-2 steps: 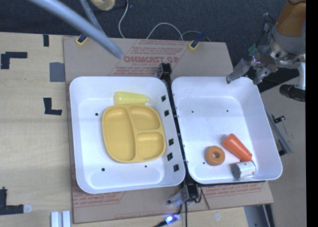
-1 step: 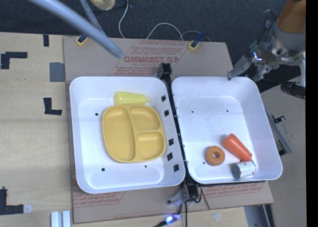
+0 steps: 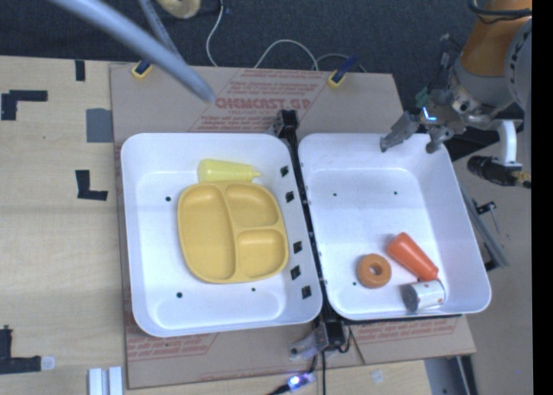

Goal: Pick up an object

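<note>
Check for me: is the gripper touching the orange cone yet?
Apart. The camera view shows the gripper at the right bin's far rim, white floor separating it from the orange cone.

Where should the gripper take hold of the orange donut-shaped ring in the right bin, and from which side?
Probably from straight above, pinching across one side of the orange ring, one finger in its centre hole and one outside. It lies flat on the right bin floor, so its sides offer little height. The gripper sits at the bin's far rim. The orange cone lies close by on the right.

Two white bins [image 3: 138, 212] side by side on cardboard sheet [image 3: 259, 99].
</note>
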Robot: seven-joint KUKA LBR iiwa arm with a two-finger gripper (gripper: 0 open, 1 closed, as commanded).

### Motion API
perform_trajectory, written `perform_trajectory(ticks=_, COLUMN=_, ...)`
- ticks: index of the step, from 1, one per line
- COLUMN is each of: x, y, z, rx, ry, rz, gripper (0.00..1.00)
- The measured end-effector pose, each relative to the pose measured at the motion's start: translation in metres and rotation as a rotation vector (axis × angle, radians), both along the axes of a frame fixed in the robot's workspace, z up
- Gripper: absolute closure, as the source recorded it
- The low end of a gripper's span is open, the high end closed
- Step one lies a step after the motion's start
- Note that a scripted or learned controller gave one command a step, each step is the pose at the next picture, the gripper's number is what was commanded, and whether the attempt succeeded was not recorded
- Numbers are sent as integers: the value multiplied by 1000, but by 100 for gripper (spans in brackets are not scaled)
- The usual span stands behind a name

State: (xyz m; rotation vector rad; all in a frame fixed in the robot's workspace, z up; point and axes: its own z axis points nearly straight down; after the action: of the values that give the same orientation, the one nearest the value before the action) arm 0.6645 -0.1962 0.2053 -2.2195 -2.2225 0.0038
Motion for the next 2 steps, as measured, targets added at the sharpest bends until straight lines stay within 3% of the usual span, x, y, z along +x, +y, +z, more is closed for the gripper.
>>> perform_trajectory(ticks=2, x=0, y=1, z=-86, rx=0, ry=1, rz=1, gripper=0)
